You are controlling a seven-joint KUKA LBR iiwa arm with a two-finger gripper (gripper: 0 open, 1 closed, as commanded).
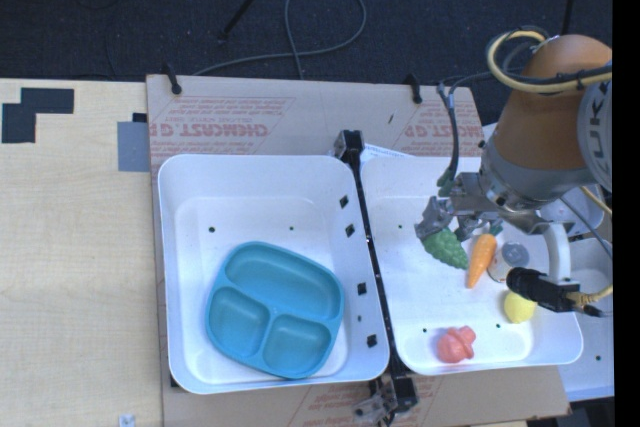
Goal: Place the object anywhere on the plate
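Camera view: blue plate (273,308) sits in left bin (180,215). All else in right bin (400,315), well right of plate: hand (447,220) over green toy (446,247), grip state can't tell; orange carrot (481,258), yellow piece (518,308), pink toy (455,344).

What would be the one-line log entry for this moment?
arm: over right bin | gripper: above green toy | carrot, pink toy, yellow toy: right bin | plate: left bin, bare
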